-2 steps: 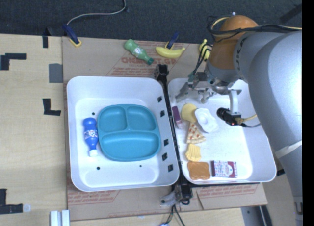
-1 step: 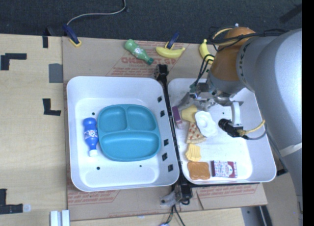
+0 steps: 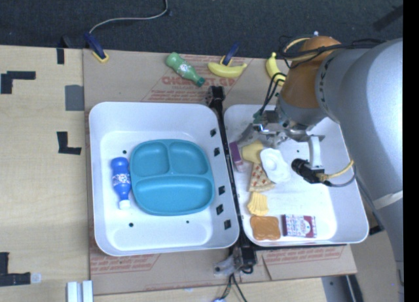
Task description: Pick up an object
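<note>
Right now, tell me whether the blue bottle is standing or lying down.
Lying down. The blue bottle rests on its side in the left bin, white cap toward the camera, beside the blue tray.

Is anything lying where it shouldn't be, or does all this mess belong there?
Two things lie outside the bins: a green bottle on its side and a banana, both on the cardboard behind the left bin. Inside that bin, a blue bottle lies tipped over beside the blue divided plate. Nothing looks spilled or broken.

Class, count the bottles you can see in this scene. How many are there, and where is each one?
2. A blue bottle lies in the left bin, beside the blue tray. A green bottle lies on the cardboard behind it. The arm may hide others.
</note>
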Robot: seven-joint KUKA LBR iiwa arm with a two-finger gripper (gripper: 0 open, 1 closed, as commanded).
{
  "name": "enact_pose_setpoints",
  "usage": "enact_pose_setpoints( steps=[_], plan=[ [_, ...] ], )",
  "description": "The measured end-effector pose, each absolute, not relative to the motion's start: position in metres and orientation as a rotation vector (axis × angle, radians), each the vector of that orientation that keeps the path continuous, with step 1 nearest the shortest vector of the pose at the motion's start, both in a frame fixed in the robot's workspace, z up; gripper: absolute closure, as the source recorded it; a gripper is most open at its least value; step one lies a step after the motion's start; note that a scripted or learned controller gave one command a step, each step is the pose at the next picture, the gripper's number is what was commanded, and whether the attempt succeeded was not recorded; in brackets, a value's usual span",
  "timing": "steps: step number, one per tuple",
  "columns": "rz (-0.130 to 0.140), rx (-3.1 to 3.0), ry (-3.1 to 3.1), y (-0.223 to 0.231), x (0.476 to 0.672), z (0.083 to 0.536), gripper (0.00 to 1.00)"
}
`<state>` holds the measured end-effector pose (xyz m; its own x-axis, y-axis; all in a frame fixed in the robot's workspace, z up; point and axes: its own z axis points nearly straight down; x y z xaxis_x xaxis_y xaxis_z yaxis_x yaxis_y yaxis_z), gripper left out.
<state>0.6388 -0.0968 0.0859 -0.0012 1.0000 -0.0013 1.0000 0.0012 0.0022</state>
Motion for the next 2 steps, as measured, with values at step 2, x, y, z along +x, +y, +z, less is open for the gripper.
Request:
enact_pose_setpoints(
  steps=[2],
  plan=[
    [0.001, 2.218, 2.221, -0.0968, 0.6388, 0.0859, 0.0]
  ],
)
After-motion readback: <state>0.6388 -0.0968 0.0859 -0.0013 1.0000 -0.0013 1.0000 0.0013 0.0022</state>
